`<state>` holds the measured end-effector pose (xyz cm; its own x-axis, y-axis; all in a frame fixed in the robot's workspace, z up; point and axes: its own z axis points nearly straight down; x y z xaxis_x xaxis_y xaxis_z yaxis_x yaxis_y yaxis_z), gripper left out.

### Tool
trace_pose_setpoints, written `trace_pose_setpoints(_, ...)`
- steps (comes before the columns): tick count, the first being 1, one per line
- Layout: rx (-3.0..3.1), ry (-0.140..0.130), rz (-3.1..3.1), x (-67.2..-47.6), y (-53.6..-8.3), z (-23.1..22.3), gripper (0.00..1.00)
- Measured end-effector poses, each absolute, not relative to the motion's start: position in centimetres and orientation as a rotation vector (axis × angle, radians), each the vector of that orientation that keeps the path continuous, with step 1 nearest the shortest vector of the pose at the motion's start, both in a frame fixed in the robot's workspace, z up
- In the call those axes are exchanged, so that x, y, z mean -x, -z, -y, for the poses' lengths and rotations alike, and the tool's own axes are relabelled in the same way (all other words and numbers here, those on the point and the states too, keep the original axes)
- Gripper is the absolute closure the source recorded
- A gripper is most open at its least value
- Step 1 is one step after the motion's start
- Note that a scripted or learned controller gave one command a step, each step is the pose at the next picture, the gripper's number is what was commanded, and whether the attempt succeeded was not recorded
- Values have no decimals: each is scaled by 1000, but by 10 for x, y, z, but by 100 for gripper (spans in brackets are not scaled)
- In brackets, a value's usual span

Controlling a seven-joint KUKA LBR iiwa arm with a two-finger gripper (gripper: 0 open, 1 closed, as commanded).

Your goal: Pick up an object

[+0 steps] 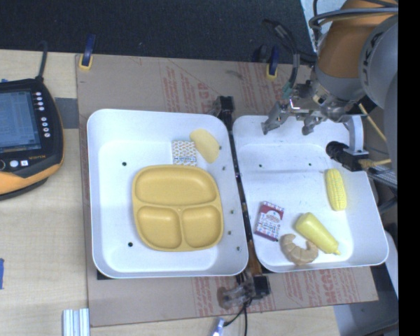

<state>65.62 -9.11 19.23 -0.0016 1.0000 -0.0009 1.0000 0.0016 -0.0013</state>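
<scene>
**Approach phase: end effector above the right bin, no object selected**

The end effector (292, 120) hangs over the far rim of the right bin (280, 145), its two fingers spread apart with nothing between them. It is well apart from every object in that bin.

Procedure, as judged from this view: choose one isolated target, descend vertically, and set the fingers across the object's short width, not along its length.

Candidate objects, nearest first:

- Corn (335, 189): lies near the right wall of the right bin, long axis running far-to-near, almost parallel to that wall. It stands clear of its neighbours. Best candidate; the fingers should close left-to-right across it.
- Yellow bottle (317, 233): long axis diagonal, its narrower end toward the near-right corner. It lies just beside the croissant (297, 250); whether they touch cannot be told. A grasp here risks catching both.
- Red packet (269, 221): flat, tilted slightly; likely hard to pinch.

The left bin (105, 187) holds a yellow tray (176, 207), a small packet (184, 152) and a yellow piece (205, 145), all farther from the arm.
</scene>
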Motion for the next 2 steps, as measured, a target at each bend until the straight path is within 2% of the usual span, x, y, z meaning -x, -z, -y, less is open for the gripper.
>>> trace_pose_setpoints(1,2218,-5,2222,-624,-166,153,0)
trace_pose_setpoints(2,2219,-4,2220,-603,-153,213,0)
